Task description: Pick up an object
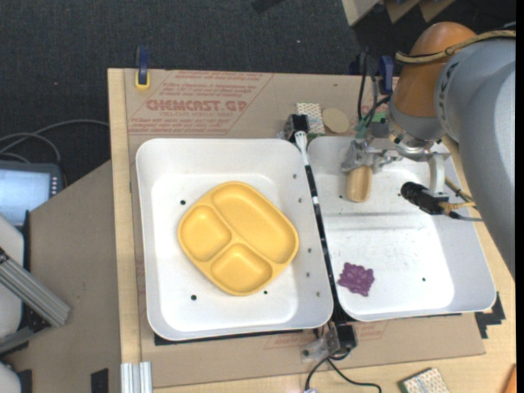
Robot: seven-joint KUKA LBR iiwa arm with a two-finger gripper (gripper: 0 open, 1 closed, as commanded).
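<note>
Tan cylinder point(358, 185): standing in the right bin's point(458, 289) far left part, close to the wall shared with the other bin, its top tucked under the gripper.
Gripper point(364, 160): hanging right over the cylinder's top; I cannot tell how far the jaws are parted or whether they are gripping it.
Arm point(442, 64): reaching in from the right, orange band showing above the wrist.
Purple clump point(356, 277): lying nearer the front of the same bin, well apart from the cylinder.
Yellow divided plate point(237, 237): sitting in the middle of the left bin point(160, 244).
</note>
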